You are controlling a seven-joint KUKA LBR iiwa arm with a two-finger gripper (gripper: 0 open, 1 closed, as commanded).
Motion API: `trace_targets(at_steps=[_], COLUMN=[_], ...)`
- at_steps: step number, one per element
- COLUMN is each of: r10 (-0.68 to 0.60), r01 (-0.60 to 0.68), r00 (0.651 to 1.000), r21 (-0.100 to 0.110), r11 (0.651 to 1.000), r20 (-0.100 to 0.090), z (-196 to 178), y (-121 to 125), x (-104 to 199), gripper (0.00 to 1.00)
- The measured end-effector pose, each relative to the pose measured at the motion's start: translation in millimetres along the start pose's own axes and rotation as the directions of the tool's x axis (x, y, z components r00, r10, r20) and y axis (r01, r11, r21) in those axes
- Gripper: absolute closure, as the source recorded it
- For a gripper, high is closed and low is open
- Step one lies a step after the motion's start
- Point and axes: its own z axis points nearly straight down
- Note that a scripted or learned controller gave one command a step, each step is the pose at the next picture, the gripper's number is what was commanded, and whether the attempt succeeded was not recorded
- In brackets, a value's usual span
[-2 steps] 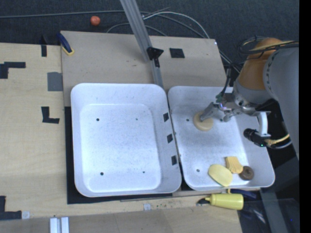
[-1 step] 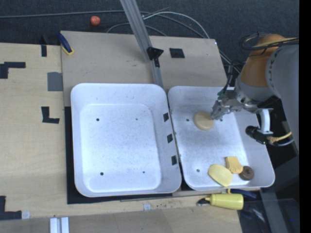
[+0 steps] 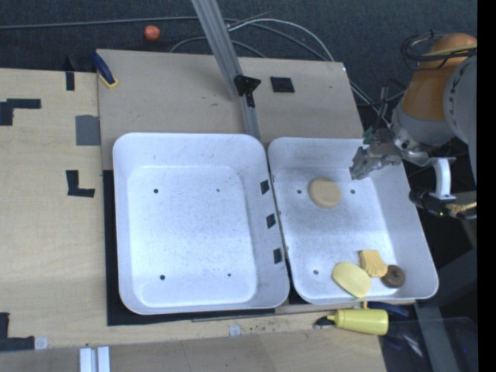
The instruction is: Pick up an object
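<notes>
The tabletop (image 3: 46, 231) is pale wood with dark tape marks at the left of the frame, and a lighter board (image 3: 186, 91) lies across its upper middle. Behind it, along the top, runs dark carpet-like floor with loose cables (image 3: 271, 29) and a small red ball (image 3: 152, 32). A grey metal bar (image 3: 221, 45) slants down from the top centre to the gap between the bins. A blue-and-yellow clip (image 3: 105, 72) sits at the board's upper left corner.

Two white bins stand side by side, touching along their inner edges. The left bin (image 3: 124, 208) shows only speckled white floor. The right bin (image 3: 403, 231) holds four things — a round tan disc (image 3: 325, 193) near its upper middle, and in the lower right corner a yellow oval (image 3: 351, 279), a small orange block (image 3: 373, 263) just beside it, and a dark brown ring (image 3: 394, 276) next to that. A yellow tube (image 3: 360, 321) lies on the tabletop just below this bin.

The arm comes in from the right of the frame, and the tool (image 3: 363, 166) hangs over the upper right part of the right bin, near the disc but apart from it. I cannot tell whether it is open or closed — it is too small and dark to read.
</notes>
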Motion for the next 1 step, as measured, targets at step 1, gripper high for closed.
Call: trace_targets(at_steps=[1], r10=[-0.001], r01=[0.001], r00=[1.0], r21=[0.0], r11=[1.0], r20=[0.0], z=[-48.6], y=[7.6], x=[7.1], gripper=[1.0])
